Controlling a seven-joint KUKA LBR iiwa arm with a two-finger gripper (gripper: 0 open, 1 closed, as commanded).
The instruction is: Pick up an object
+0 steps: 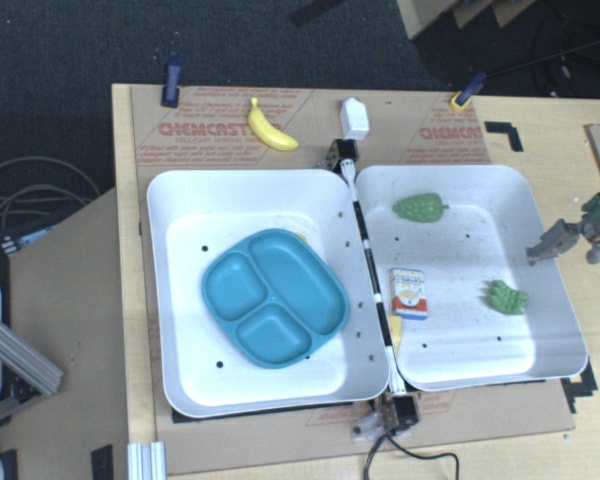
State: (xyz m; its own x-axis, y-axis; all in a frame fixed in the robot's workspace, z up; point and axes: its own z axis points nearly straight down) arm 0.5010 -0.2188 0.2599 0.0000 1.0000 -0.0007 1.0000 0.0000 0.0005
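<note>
Both my bins (180, 218) white. Divided plate (272, 296) blue. Banana (270, 129) yellow. Two leafy toys (420, 208) (506, 297) green. Small carton (409, 294) white, red and blue print. Bench board (220, 128) tan, red lettering.

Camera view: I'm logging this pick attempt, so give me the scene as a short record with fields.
left bin: blue divided plate
right bin: green pepper toy, green leafy toy, small carton
on bench outside bins: banana
gripper: at right bin's right rim, nothing visible between its fingers
pick status: not yet done
</note>
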